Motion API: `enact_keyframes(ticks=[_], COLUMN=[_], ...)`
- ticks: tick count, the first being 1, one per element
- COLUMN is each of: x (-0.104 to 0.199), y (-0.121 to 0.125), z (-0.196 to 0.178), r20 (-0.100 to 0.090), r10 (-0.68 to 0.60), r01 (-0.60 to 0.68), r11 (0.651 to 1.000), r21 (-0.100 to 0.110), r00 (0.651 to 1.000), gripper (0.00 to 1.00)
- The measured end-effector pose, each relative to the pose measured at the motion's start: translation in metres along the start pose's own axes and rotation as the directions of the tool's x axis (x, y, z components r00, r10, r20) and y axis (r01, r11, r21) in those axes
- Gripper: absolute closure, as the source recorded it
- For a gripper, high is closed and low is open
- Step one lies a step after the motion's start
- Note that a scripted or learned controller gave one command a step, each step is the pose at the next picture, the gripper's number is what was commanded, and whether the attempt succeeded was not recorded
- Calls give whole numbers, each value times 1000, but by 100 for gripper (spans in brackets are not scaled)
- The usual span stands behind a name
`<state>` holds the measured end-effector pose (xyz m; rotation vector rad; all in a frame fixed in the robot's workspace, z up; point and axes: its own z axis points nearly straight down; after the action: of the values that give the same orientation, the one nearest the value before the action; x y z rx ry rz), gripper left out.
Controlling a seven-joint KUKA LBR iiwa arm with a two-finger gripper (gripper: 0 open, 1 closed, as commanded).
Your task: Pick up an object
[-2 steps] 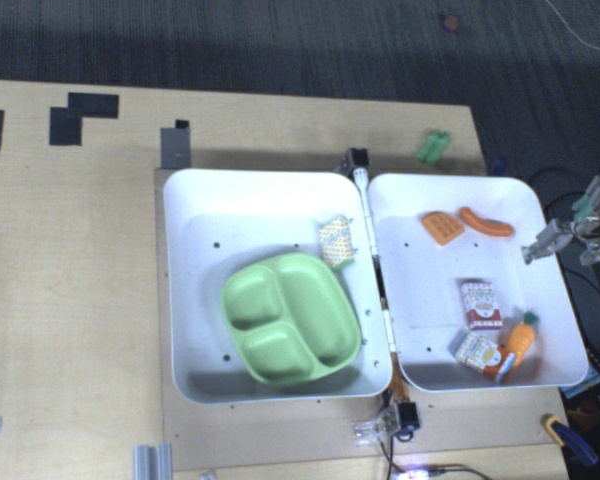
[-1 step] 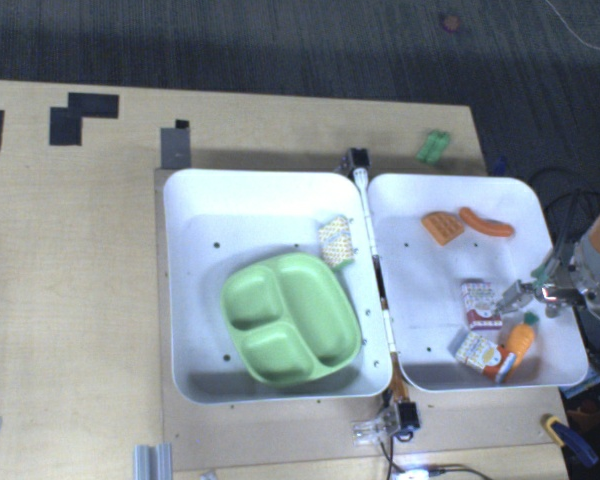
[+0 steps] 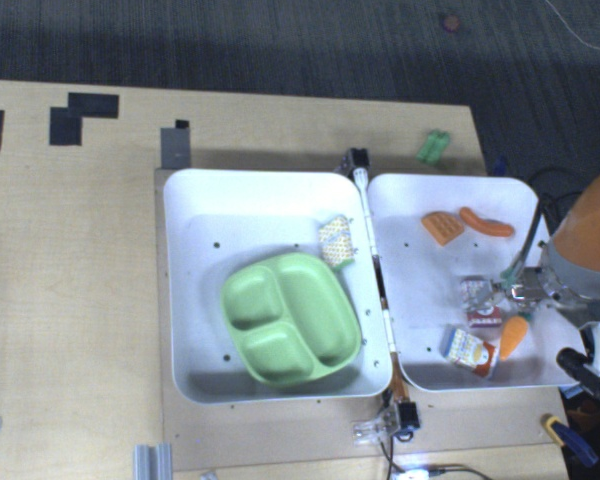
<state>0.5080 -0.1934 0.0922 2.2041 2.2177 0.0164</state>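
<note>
The tool (image 3: 492, 290) hangs low inside the right bin (image 3: 412, 268), reaching in from the right below the arm's orange band (image 3: 590, 230), and I cannot tell from here how its tip is set or whether it has hold of anything. Right at its tip lies a small clear, crinkly packet (image 3: 477, 292) with a bit of red (image 3: 485, 318) just under it. Just beside that, toward the arm, an orange carrot-shaped piece (image 3: 514, 336) lies tilted on the bin floor, and near the front wall sits a small printed carton (image 3: 467, 349) with a red end. Farther back in the same bin, well apart from the tool, a ridged orange slab (image 3: 442, 228) and an orange-red sausage shape (image 3: 486, 223) lie side by side. Across the divide, the left bin (image 3: 195, 268) holds a green sectioned plate (image 3: 290, 316), tilted, with a small patterned packet (image 3: 336, 240) propped near the bin's right wall, just beyond the plate. A little green item (image 3: 433, 147) rests on the tabletop (image 3: 70, 308) behind the right bin.
</note>
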Motion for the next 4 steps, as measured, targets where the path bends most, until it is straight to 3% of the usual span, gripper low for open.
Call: enact_keyframes(ticks=[1, 2, 3, 4], x=[0, 1, 2, 2], y=[2, 1, 3, 3], z=[-11, -11, -21, -21], r20=[1, 0, -3, -3], r10=[1, 1, -1, -1], r01=[-1, -1, 1, 1], r11=[1000, 1000, 1000, 1000], r21=[-5, -4, -6, -6], r00=[1000, 1000, 1000, 1000], gripper=[100, 0, 100, 0])
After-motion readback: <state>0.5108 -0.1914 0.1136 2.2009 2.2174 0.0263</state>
